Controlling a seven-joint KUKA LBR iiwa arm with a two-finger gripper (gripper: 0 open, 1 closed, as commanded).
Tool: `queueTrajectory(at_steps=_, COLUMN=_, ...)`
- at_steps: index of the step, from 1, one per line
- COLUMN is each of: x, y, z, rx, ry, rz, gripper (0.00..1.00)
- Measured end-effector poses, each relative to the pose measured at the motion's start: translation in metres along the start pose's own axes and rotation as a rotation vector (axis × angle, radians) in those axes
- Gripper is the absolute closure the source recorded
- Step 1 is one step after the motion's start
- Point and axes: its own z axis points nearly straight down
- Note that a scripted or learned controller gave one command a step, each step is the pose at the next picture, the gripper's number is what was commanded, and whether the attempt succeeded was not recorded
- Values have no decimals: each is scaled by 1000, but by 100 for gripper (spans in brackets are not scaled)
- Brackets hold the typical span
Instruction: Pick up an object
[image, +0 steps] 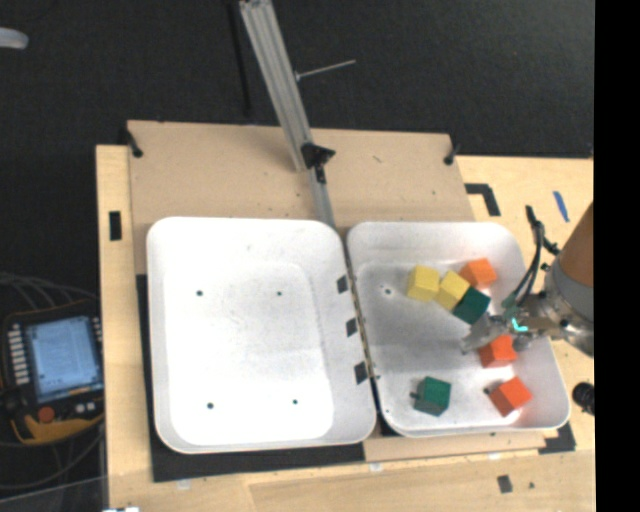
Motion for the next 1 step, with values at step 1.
queueTrajectory(at_steps=1, x=1, y=1, z=-2, rx=-5, ry=0, rz=1, gripper=0)
